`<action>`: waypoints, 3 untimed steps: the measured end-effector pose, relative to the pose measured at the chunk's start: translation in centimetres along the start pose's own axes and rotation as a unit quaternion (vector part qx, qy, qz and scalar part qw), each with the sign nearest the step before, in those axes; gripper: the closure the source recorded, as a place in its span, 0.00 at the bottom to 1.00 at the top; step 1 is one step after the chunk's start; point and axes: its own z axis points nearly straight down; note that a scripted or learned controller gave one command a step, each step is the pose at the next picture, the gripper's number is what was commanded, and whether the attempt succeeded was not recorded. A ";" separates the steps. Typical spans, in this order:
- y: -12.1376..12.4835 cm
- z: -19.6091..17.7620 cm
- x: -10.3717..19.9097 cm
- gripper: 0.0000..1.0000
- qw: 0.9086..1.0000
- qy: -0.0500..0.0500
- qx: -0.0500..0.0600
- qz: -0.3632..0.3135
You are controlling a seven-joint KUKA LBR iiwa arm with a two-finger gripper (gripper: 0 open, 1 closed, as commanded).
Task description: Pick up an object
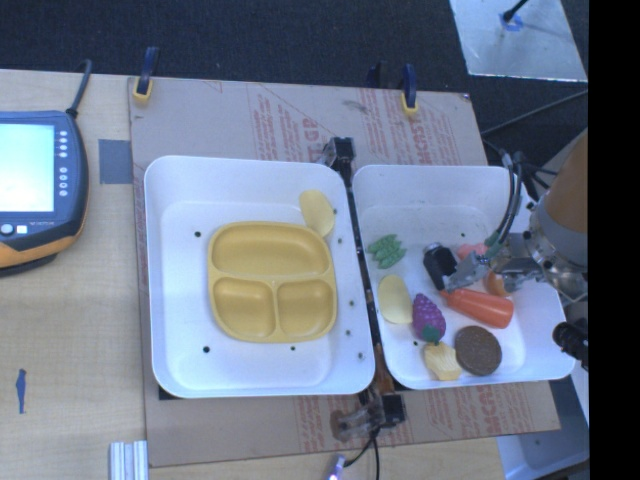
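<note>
Bins: two, white, side by side on the counter (pixel 70 368).
Left bin (pixel 165 288): one yellow tray (pixel 272 291) with three compartments; one pale piece (pixel 316 211) at its far right corner.
Right bin (pixel 440 200): six things, namely one green bit (pixel 387 251), one pale oval (pixel 395 298), one grapes (pixel 429 316), one carrot (pixel 480 308), one brown disc (pixel 478 350) and one yellow bit (pixel 442 360).
Tool (pixel 487 266): one, over the right bin, just above the carrot; I cannot tell its opening or any hold.

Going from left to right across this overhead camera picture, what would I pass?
Handheld screen → yellow divided tray → green leafy toy → purple grapes → brown disc.
</note>
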 end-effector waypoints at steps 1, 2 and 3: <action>3.4 11.3 2.4 0.00 1.000 -0.001 0.000 -0.001; 0.1 11.0 4.0 0.00 1.000 0.000 0.000 0.000; 0.1 10.0 3.9 1.00 1.000 0.000 0.001 -0.002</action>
